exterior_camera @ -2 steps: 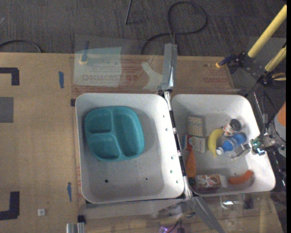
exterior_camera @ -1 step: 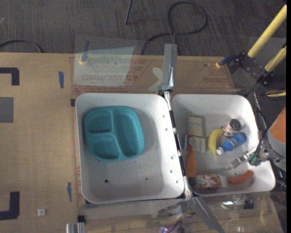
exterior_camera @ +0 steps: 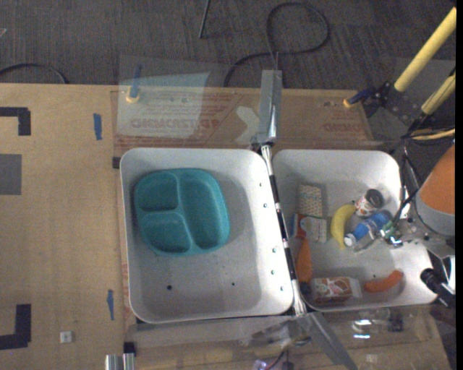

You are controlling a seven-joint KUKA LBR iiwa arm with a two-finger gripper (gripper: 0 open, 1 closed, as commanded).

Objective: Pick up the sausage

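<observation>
A tan desk (exterior_camera: 58,238) fills the lower view, marked with blue tape strips (exterior_camera: 97,127) and black squares (exterior_camera: 18,120) toward nine o'clock. Dark grey carpet (exterior_camera: 108,36) with black cables (exterior_camera: 296,22) lies at twelve o'clock.

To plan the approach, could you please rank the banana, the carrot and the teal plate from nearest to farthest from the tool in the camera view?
Measured from the tool in the right bin:
1. Banana, right bin, middle.
2. Carrot, right bin, left wall.
3. Teal plate, left bin.

Dim, soft-focus view; white bins (exterior_camera: 145,289) brightest, faint shadows.
</observation>
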